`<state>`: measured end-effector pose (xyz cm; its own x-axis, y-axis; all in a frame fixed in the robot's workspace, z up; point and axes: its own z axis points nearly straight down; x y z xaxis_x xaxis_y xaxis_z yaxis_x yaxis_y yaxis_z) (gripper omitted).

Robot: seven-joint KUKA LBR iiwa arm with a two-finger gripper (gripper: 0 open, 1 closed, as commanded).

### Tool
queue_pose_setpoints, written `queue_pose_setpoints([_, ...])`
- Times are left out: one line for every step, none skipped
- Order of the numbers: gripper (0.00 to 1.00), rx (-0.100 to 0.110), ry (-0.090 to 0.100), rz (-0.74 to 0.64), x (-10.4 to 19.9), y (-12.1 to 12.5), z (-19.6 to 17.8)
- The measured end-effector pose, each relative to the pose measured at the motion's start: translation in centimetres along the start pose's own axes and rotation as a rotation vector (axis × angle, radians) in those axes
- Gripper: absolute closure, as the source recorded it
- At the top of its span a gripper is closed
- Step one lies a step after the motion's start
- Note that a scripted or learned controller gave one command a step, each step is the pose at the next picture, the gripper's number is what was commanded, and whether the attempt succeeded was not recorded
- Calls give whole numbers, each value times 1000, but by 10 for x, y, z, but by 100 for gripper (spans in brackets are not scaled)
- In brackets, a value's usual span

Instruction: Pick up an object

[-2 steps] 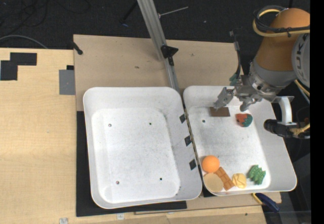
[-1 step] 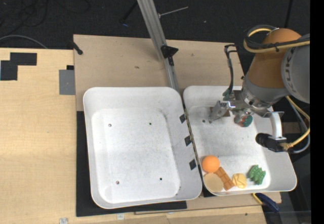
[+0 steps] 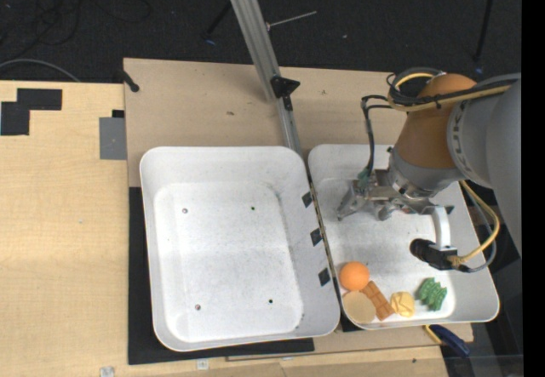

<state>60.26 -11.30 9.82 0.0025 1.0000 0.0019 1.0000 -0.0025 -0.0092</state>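
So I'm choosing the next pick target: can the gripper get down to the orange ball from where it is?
Probably yes. The gripper hangs over the right bin, and bare floor lies between it and the orange ball. Only the brown stick crowds the ball's lower side.

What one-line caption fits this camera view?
Gripper hovers over right bin, above orange ball and green toy.

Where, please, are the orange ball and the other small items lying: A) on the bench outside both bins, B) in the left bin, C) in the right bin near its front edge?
C: the ball lies in the right bin, near its front edge.
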Motion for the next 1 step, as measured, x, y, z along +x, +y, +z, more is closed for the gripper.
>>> queue_pose_setpoints([100, -5, -1, 8, -3, 1, -14])
